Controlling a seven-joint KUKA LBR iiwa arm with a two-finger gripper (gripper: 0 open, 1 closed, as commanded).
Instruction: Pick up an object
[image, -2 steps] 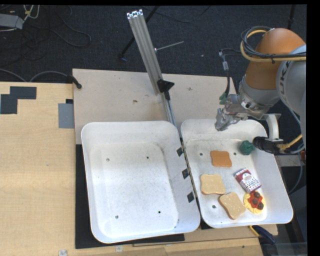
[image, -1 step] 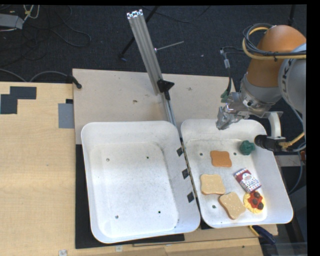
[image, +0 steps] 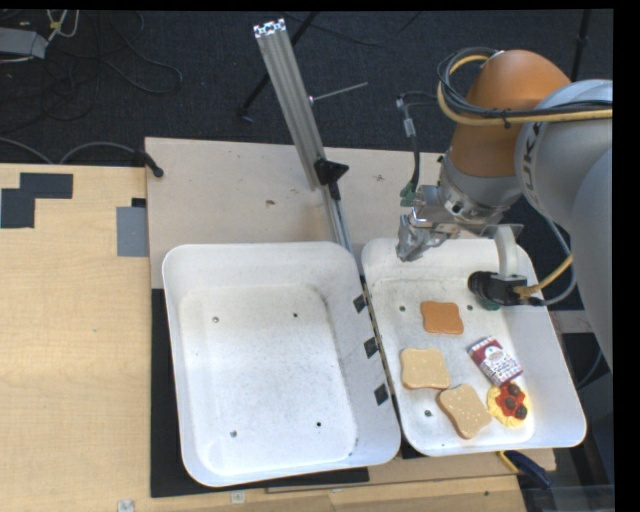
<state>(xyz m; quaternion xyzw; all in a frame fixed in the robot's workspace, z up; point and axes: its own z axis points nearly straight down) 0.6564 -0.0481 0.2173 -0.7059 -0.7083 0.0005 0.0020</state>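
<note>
Two shallow white bins are seen side by side on a counter (image: 80, 300), viewed from above at a slant. The left bin (image: 190, 270) fills the centre of the frame. In the right bin (image: 555, 415), towards the lower right, several small items are gathered: a brown slice (image: 441, 318), two toast slices (image: 425, 368) and (image: 464, 410), a red carton (image: 494, 359) and a yellow-and-red piece (image: 509, 404). The hand (image: 412, 243) is held above that bin's upper left corner, apart from every item; whether it is released or clenched cannot be told. The approach step is judged to be in hand. A move down and rightward over one item is called for next
</note>
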